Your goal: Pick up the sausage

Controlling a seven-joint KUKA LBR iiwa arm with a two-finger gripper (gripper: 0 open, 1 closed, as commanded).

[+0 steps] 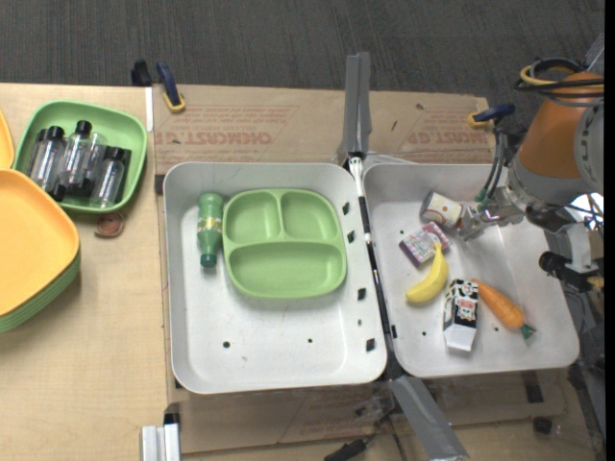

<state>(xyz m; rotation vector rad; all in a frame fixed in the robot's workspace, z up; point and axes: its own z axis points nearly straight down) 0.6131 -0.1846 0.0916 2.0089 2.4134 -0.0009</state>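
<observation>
The sausage [440, 206], taken to be the pale stubby cylinder, is seen at the back of the right bin [538, 353], just beside the end effector [471, 221], whose opening cannot be told. The approach is judged in hand; centring over it is called for next

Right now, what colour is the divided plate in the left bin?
Light green, the divided plate shows clearly in the camera view.
</observation>
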